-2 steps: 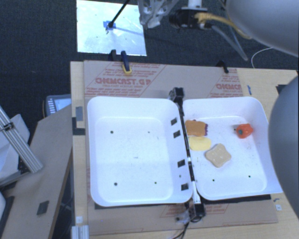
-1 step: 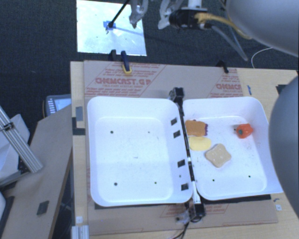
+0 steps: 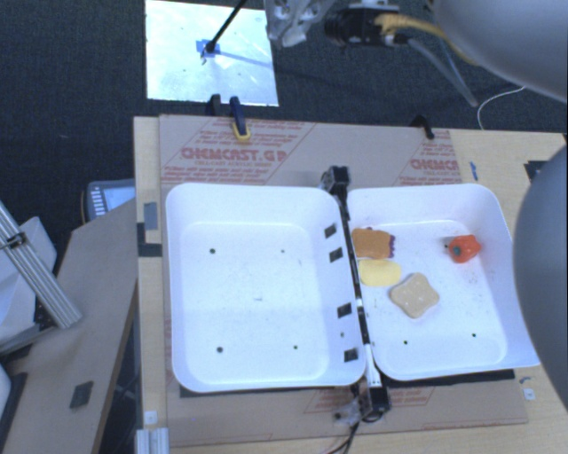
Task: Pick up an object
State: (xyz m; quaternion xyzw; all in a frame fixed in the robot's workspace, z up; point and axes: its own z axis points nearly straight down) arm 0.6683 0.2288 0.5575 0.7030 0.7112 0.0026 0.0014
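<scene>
In the right bin, four things are seen: an orange block, a yellow piece, a tan toast and a red thing. The gripper is up high.

Right bin: orange-brown block near divider, pale yellow flat piece just below it, tan toast-shaped piece lying flat, small orange-red object apart toward right wall

Gripper cut off at top edge.
</scene>
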